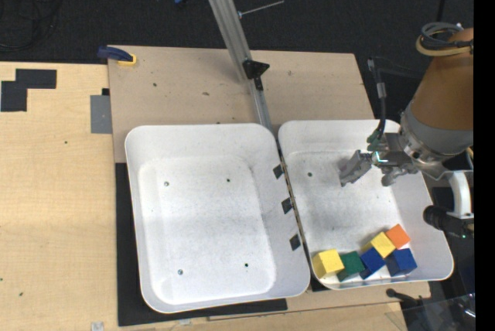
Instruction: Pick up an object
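In the camera view, two shallow white bins are seen side by side on the counter (193, 82). The left bin (139, 151) is bare white inside. In the near right corner of the right bin (309, 140), a cluster of blocks is gathered: a yellow block (328, 261), a green block (350, 266), a blue block (372, 263), a second yellow block (381, 244), an orange block (397, 234) and a dark blue block (401, 262). The hand (363, 165) is held above the middle of the right bin, well apart from the blocks, with its fingers spread and nothing between them. A slanted aluminium rail (228, 20) is seen rising at the far side.
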{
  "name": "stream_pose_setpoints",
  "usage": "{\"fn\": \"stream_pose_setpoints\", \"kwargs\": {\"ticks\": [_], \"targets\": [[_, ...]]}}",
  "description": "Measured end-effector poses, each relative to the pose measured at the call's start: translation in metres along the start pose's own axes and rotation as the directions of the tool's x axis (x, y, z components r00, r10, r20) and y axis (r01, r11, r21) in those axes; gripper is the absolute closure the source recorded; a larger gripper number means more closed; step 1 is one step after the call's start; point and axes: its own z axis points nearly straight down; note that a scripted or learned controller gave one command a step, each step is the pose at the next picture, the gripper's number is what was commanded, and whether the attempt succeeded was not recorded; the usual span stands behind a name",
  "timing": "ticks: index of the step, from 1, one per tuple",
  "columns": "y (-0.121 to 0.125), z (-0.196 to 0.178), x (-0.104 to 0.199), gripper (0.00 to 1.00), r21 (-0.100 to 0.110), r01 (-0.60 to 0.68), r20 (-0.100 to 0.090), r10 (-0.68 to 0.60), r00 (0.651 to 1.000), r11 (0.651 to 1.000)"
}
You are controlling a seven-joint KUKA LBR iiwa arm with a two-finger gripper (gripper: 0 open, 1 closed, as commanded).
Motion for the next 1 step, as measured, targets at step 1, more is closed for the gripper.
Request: {"fn": "stream_pose_setpoints", "kwargs": {"ticks": [1], "targets": [[0.0005,-0.0019,-0.0015,0.00,-0.005,-0.004,0.001,0.004,1.000,1.000]]}}
